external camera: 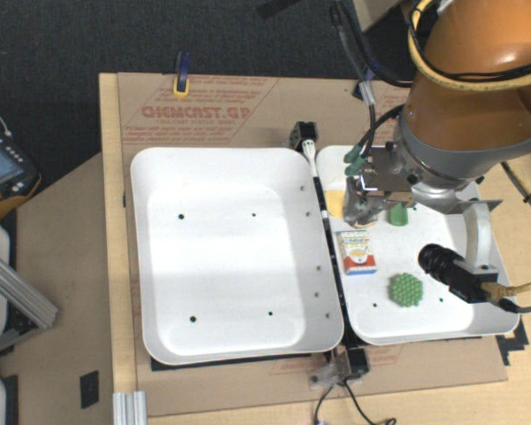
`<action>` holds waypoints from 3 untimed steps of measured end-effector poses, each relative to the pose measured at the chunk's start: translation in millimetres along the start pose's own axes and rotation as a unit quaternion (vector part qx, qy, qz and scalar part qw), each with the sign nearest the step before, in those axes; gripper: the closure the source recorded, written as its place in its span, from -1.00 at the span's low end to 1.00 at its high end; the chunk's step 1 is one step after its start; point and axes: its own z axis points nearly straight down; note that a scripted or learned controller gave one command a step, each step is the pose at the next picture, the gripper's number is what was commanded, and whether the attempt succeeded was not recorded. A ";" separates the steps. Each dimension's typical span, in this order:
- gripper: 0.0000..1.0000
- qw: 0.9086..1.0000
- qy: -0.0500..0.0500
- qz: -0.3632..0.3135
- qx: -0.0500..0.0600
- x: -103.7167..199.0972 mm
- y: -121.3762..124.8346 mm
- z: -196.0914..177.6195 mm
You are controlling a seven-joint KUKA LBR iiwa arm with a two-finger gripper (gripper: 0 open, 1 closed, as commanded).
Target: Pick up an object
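My jaws hang low in the right bin [488,319], beside the yellow piece [335,204]. I cannot tell whether they grasp anything, and I judge lifting remains.

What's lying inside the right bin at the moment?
A small printed box, a bumpy green ball, a small green piece and a yellow item beside the hand. The arm covers the far part of the right bin.

Glossy white plastic bins [221,264], matt brown cardboard sheet [203,104], bumpy green ball [406,289]
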 end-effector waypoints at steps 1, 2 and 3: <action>1.00 1.000 -0.001 0.001 0.000 -33.7 53.6 50.4; 1.00 1.000 0.001 -0.004 -0.005 9.7 36.9 17.1; 1.00 1.000 0.000 -0.003 -0.004 24.7 30.2 11.4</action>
